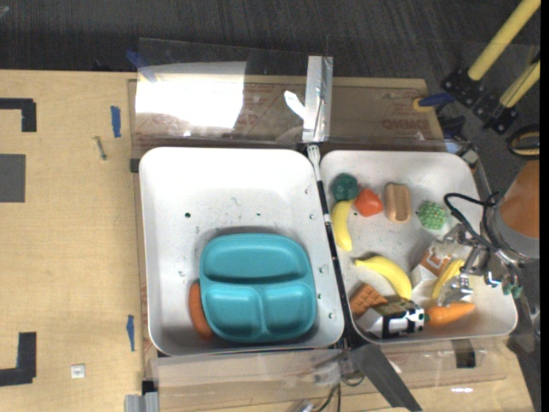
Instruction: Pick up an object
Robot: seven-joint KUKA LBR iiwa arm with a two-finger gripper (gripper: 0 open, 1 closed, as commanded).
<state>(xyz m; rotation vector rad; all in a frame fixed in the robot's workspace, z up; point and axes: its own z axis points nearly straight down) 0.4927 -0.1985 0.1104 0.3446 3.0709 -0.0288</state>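
Camera view looks down on two white bins on a bench. The right bin (403,163) holds many toys. The gripper (463,275) hangs low over this bin, near its right edge. I cannot tell if it is grasping anything.

Just beside the gripper lies a thin yellow piece (447,280); it may be touching it, but I cannot tell. Below that, a carrot (449,313) lies by the front right corner. A little black and white cow (403,320) sits at the front edge, left of the carrot. A brown waffle (366,299) is next to the cow. A big banana (386,273) lies in the middle of the bin. A small banana (342,225) lies along the left edge. At the back left are a dark green ball (345,186) and a red tomato (369,202), close together. A bread roll (396,202) stands to their right. A light green bumpy toy (433,216) is farther right, under a black cable (467,209).

The left bin (171,196) holds a blue tray (257,287) with three parts, near the front edge. An orange toy (197,309) peeks out under the tray's left side.

The arm (521,217) comes in over the right edge.
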